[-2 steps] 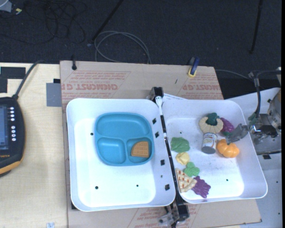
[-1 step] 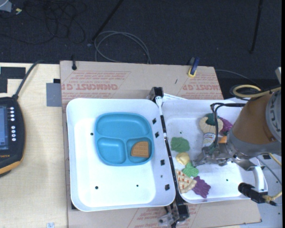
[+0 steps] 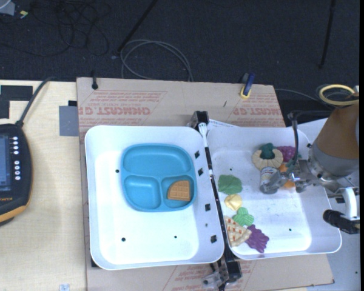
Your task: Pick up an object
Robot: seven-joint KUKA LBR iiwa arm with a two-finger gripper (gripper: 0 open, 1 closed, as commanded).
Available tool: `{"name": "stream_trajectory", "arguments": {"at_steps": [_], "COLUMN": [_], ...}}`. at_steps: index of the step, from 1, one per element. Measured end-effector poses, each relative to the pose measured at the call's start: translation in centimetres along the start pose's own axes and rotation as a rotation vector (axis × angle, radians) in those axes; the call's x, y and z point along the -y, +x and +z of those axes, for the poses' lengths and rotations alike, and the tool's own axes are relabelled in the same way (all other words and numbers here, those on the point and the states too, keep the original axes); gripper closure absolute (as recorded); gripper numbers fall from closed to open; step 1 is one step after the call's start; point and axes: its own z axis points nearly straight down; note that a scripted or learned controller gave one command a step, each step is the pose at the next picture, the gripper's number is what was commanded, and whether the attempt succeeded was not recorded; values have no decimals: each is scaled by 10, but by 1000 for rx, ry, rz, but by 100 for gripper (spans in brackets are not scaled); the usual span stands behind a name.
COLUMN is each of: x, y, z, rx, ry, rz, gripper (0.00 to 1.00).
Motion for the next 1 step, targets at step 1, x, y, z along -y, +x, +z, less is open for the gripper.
{"name": "stream_trajectory", "arguments": {"at_steps": [1], "x": [-69], "y": [26], "z": [12], "rx": [-3], "ry": [0], "rz": [-5], "gripper": [0]}}
